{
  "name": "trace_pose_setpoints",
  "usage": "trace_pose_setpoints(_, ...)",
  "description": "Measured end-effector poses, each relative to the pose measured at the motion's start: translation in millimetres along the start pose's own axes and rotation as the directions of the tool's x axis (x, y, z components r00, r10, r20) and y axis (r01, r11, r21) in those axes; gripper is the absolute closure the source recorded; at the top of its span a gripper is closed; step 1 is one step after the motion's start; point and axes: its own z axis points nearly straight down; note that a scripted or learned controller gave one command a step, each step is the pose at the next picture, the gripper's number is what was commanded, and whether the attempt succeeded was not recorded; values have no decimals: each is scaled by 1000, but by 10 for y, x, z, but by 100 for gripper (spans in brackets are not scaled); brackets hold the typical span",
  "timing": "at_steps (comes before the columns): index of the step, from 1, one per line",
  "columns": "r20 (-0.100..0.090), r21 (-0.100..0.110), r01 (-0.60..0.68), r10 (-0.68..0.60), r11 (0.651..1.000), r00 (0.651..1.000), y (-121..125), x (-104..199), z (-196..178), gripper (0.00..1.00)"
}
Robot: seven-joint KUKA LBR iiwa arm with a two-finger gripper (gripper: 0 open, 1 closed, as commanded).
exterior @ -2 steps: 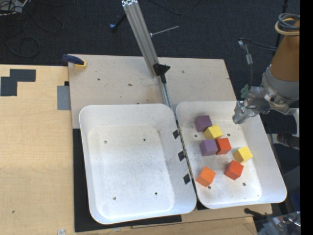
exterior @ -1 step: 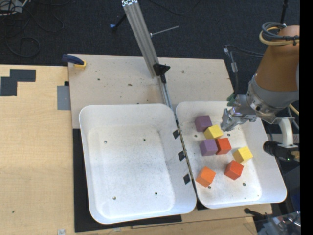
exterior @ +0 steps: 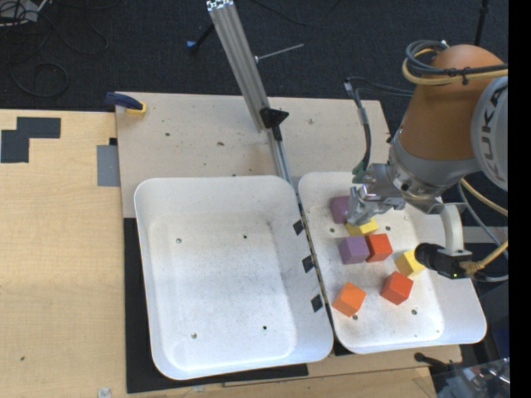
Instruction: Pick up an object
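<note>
- Gripper [exterior: 362,215] is low in the right bin [exterior: 448,326], in that bin's upper-left part, right of frame centre. Finger spread cannot be told: the metal tip is small and blurs into the blocks under it.
- Tip sits over a small yellow block [exterior: 363,226], touching or just above it; which one cannot be told. No block is clearly seen between the fingers.
- Yellow block lies just above the purple cube [exterior: 354,249]. Only a sliver shows, long axis roughly left-right in the frame, slightly tilted. The rest is hidden under the tip.
- Mauve cube [exterior: 339,207] is just left of the tip, partly covered by it.
- Purple cube touches a red-orange cube [exterior: 379,246] on its right. Both sit square-ish, with no clear long axis.
- Second yellow block [exterior: 407,262] is right of that pair, partly hidden by a black part on the arm's cabling.
- Red cube [exterior: 397,288] sits lower right of the cluster; orange cube [exterior: 349,298] lies near the right bin's left wall, turned corner-on.
- Left bin [exterior: 158,222] fills the lower centre of the frame.
- Arm [exterior: 452,114] enters from the upper right and covers the right bin's upper-right corner.
- Aluminium strut [exterior: 242,60] slants from top centre down to the gap between the bins.
</note>
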Motion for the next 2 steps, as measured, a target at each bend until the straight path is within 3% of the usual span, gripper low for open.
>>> trace_pose_setpoints(2,1,2,0,0,1000,1000,-298,979,333,100)
